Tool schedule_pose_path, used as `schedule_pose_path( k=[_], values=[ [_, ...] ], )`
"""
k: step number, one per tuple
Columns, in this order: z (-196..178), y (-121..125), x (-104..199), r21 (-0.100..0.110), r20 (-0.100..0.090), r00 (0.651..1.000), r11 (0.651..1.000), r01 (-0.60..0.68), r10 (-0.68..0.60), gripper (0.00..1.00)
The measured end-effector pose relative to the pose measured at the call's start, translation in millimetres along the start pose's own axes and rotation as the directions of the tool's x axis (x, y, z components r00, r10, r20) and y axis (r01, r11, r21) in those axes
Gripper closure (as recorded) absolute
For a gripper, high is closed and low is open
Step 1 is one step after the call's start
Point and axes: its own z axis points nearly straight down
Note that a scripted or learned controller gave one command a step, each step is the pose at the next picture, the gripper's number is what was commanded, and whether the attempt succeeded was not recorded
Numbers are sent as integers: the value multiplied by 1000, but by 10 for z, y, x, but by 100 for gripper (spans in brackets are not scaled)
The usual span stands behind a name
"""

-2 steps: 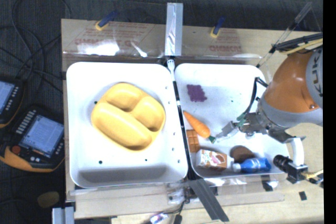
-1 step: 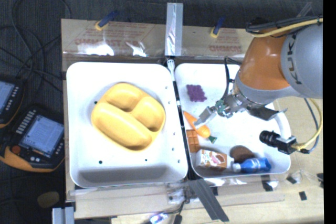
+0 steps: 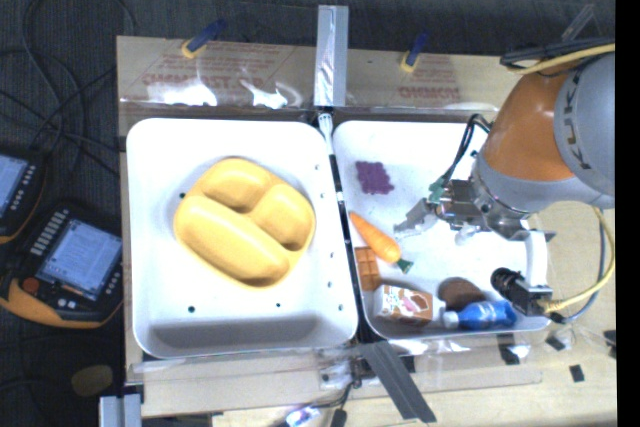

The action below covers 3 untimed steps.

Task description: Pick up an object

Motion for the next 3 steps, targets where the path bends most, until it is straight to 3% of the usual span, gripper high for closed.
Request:
schedule_pose_path(
  k=[1,2,3],
  values=[
    [0,328,607,0,0,986,986,165,-165,0],
    [-4,29,620,-1,-1,852,852,524,-524,0],
    [897,21,-173,-5,2,893,893,450,-450,0]
  ],
)
